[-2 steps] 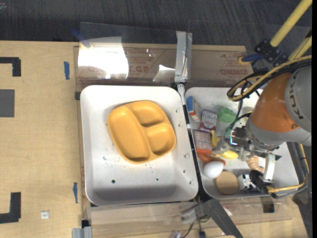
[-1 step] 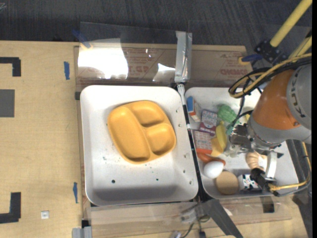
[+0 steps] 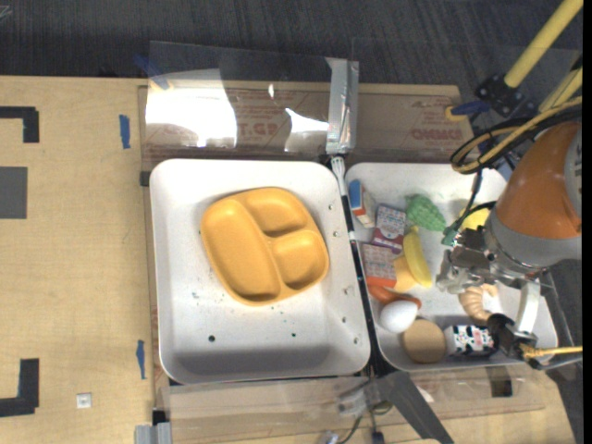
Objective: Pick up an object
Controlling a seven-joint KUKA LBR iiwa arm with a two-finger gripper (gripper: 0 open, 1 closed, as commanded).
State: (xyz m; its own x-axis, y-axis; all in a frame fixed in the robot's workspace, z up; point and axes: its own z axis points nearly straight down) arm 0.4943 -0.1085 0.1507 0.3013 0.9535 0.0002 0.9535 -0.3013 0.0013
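The right bin holds several small objects. Among them are a yellow banana, a green leafy toy, a white egg, a tan round piece and a small dark-capped bottle lying on its side. My gripper hangs low over the right half of this bin, just right of the banana. A pale peach, ridged object lies directly below it, touching or nearly touching its metal end. The arm's grey and orange wrist hides the bin's far right side.
The left bin carries an orange divided plate. Printed packets and a red-orange item lie along the right bin's left wall. Cables and a yellow pole run above the arm.
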